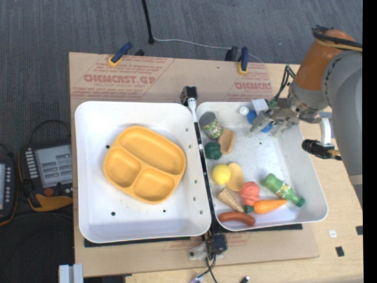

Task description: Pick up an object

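Nearest the camera, in the right bin (306,214), a glossy sausage (237,219) is lying along the front wall, with a smooth tapering carrot (270,206) and a green bottle (283,190) just behind it. Moving back, a lumpy red fruit (250,192) is sitting beside a waffle-textured cone (230,198), and a round yellow lemon (221,174) is resting near a knobbly broccoli floret (212,151). Over in the left bin (94,217), a moulded yellow tray (144,163) with three compartments is lying flat. Further back, a bread roll (227,141) and a small jar (210,124) are crowding the divider. At the far end the gripper (272,123) is hovering low, its fingers spread apart with nothing between them, right by a small blue and white piece (257,108). So this looks like the approach step, nothing grasped yet. The next move probably calls for settling over one item, dropping squarely and closing; those slick plastic shapes could easily slip.
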Action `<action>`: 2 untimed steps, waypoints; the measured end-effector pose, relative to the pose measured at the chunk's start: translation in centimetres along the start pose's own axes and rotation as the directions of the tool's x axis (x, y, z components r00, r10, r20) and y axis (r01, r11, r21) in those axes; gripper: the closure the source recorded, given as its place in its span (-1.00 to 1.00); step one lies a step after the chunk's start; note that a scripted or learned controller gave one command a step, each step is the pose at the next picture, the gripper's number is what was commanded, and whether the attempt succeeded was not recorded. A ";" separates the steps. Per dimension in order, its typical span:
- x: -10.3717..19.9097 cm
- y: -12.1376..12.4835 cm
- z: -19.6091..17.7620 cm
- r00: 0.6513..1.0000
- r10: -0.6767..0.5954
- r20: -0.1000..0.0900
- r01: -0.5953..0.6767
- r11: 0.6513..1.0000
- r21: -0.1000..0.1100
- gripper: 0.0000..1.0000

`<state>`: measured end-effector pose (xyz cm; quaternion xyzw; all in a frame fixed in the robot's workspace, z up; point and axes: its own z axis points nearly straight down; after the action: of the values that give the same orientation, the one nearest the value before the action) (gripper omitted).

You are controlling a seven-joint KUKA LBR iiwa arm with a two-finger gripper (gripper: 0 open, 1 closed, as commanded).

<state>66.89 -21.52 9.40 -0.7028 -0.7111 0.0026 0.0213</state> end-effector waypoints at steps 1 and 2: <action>-0.6 -0.5 -0.6 1.000 0.001 0.012 -0.001 1.000 0.014 1.00; 9.9 -0.2 -5.6 1.000 0.010 0.025 -0.009 1.000 -0.028 1.00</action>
<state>66.75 -11.76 15.29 -0.7063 -0.7079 0.0018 0.0024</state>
